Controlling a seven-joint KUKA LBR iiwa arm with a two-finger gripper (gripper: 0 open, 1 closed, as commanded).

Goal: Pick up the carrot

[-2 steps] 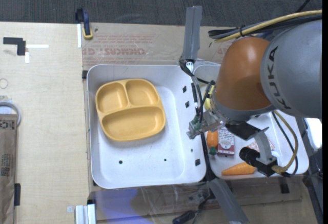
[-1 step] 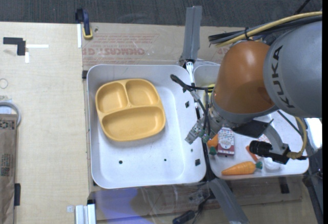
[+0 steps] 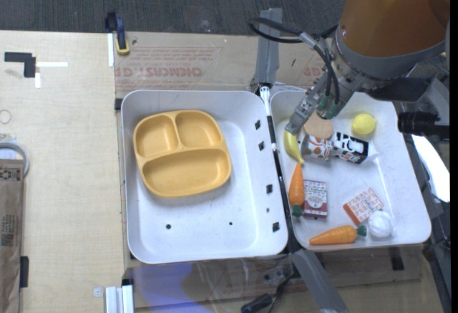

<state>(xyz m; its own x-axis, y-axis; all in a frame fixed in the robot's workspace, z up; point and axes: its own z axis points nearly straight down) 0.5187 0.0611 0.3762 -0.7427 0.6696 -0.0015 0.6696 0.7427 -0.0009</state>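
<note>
We see a pale wooden bench (image 3: 57, 161) carrying two shallow white bins side by side. The left bin (image 3: 143, 233) and the right bin (image 3: 401, 233) touch along their inner walls. Behind them a flat sheet of brown cardboard (image 3: 179, 64) with red lettering lies on the bench, its near edge hidden by the bins. On the bench's far left we find a small black bracket (image 3: 21, 61) beside strips of white tape (image 3: 51, 65). A brown paper item (image 3: 10, 233) lies at the left edge, cut off by the frame.
</note>
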